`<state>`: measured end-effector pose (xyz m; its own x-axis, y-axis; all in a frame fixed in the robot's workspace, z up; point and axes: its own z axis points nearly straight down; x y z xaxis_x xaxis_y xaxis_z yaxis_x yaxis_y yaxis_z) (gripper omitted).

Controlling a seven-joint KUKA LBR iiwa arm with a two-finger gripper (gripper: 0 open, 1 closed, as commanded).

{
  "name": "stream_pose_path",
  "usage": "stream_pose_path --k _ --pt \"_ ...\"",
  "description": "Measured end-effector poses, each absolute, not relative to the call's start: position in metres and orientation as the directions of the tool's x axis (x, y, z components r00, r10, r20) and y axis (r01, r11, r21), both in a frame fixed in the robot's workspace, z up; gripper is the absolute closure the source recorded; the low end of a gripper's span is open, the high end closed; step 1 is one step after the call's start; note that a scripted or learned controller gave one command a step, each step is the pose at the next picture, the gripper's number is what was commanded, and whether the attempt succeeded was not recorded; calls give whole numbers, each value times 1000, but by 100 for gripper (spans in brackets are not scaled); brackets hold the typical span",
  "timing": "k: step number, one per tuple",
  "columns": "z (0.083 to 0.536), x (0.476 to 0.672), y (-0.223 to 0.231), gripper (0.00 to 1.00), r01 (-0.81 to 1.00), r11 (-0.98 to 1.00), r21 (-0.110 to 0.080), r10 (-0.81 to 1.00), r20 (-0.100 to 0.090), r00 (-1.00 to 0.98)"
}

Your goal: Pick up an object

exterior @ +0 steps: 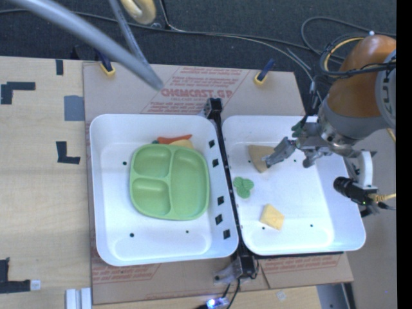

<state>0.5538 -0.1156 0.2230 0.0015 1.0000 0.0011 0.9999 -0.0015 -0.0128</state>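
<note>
The right bin (322, 237) holds three small objects. A tan wedge-like piece (259, 154) lies near its back left, a small green piece (243, 187) by the divider, and a yellow block (271, 217) toward the front. My gripper (293, 158) hangs low over the right bin's back half, just right of the tan piece. It is open, with nothing between its fingers. One fingertip (273, 159) reaches the tan piece's right edge; whether it touches I cannot tell.
The left bin (109, 237) holds a green divided plate (170, 180), with an orange strip (174, 138) and a yellowish bit behind it. A black divider (222, 179) runs between the bins. A grey pole (84, 24) crosses the top left.
</note>
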Motion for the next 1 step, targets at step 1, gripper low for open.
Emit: stream_pose_path --k 1 --pt "229 556 -115 0 1000 1 -2 1000 0 -1"
